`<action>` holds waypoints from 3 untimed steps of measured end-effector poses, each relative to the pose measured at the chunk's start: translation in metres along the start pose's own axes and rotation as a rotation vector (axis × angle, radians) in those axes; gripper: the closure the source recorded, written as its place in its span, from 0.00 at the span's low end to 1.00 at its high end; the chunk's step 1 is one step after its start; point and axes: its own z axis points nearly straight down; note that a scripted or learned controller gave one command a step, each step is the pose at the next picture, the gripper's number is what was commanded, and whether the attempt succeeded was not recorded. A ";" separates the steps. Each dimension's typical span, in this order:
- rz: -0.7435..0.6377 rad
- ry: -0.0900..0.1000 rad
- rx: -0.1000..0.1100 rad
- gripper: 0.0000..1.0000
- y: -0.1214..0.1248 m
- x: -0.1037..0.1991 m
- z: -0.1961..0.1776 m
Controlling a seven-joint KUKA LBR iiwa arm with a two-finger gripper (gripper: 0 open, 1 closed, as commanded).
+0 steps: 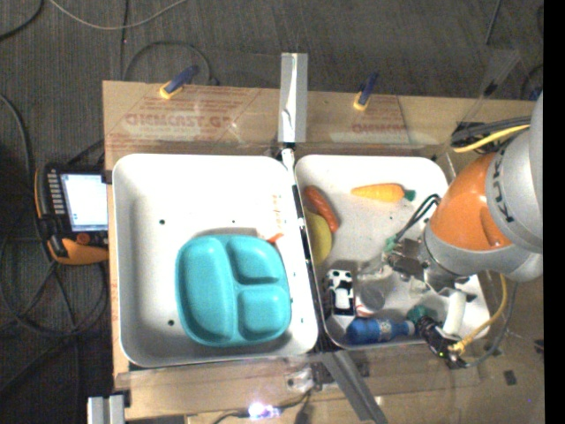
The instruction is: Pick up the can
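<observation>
The hand (381, 283) hangs low inside the right bin (422, 168), reaching in from the right under the arm's (481, 215) orange band; whether it is open or closed cannot be told from above. Just below it, along the bin's near wall, the blue can (378, 329) lies on its side, close to the hand but with no clear grip on it. Left of the can sits a small black-and-white toy (340, 291). Farther up the bin's left side are a yellow fruit (320, 235) and a red piece (320, 205), with a carrot (381, 192) near the far wall. The left bin (141, 237) holds a teal divided plate (233, 288). Both bins rest on the tabletop (203, 117).
</observation>
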 end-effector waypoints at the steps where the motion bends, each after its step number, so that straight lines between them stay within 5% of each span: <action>1: -0.001 0.003 0.001 1.00 0.001 0.001 -0.009; 2: 0.181 -0.005 0.015 1.00 0.045 -0.011 -0.155; 3: 0.410 -0.007 0.016 1.00 -0.001 -0.008 -0.189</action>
